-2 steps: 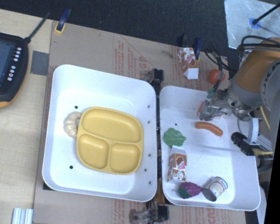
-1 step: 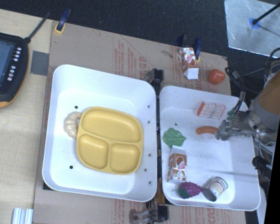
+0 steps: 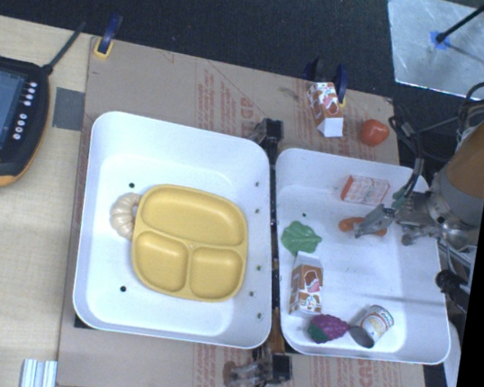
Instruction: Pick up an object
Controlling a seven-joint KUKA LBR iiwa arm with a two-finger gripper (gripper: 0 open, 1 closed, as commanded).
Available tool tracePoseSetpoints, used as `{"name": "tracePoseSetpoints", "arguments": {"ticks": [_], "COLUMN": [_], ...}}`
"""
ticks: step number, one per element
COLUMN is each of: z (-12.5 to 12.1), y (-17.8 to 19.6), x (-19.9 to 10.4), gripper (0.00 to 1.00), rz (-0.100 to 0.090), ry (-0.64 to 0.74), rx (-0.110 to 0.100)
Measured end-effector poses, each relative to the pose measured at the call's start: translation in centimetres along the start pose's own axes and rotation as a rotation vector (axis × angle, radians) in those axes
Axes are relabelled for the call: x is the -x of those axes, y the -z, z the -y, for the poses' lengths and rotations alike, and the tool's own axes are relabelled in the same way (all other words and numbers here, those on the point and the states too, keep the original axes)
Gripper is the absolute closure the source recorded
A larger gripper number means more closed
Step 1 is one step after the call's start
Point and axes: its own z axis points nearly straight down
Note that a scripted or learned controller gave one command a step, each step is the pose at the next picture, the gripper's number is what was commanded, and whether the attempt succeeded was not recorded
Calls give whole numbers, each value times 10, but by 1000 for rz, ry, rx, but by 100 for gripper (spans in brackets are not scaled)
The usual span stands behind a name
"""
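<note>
White plastic: two shallow bins side by side, with the gripper low over the right one.

The left bin holds one yellow three-compartment tray with a pale ridged object touching its left edge. The right bin holds six things: an orange-and-white box, a small orange object, a green leafy piece, a brown-and-white carton, a purple item and a tin can on its side; no print is readable. The fingers hang just beside the small orange object; I cannot tell how wide they stand or whether they grip anything.
</note>
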Motion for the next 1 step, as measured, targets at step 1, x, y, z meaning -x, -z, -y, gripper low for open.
{"name": "tracePoseSetpoints", "arguments": {"ticks": [1], "z": [-60], "y": [-56], "x": [14], "gripper": [0], "rz": [0], "ry": [2], "rx": [0]}}
